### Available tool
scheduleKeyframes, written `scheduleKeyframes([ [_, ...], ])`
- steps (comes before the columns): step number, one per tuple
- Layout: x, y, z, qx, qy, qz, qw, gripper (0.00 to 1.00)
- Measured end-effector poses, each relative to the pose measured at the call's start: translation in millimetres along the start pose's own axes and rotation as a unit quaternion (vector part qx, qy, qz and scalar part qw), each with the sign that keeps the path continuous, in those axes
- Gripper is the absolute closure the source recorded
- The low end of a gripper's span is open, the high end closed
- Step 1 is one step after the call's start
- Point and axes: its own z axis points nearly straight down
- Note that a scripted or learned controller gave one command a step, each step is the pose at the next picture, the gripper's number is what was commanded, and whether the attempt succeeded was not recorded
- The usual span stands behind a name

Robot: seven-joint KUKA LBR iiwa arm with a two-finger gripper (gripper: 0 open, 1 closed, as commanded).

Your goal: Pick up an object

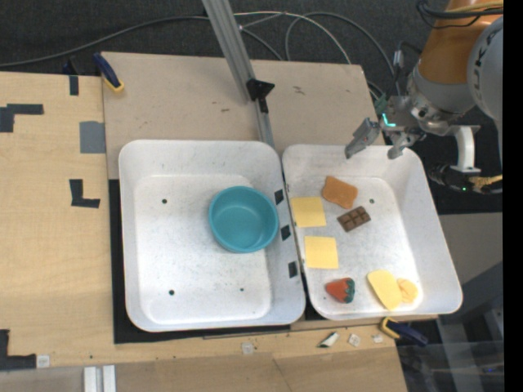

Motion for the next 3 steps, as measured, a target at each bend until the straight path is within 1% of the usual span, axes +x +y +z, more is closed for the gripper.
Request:
scheduleKeyframes([
  [1,-5.0,0.4,45.4,0.002,0.0,0.001,1.0,0.0],
  [2,-2.4,-8.6,93.2,0.002,0.0,0.0,1.0,0.0],
  [3,-1.2,-10.1,147.8,0.002,0.0,0.0,1.0,0.0],
])
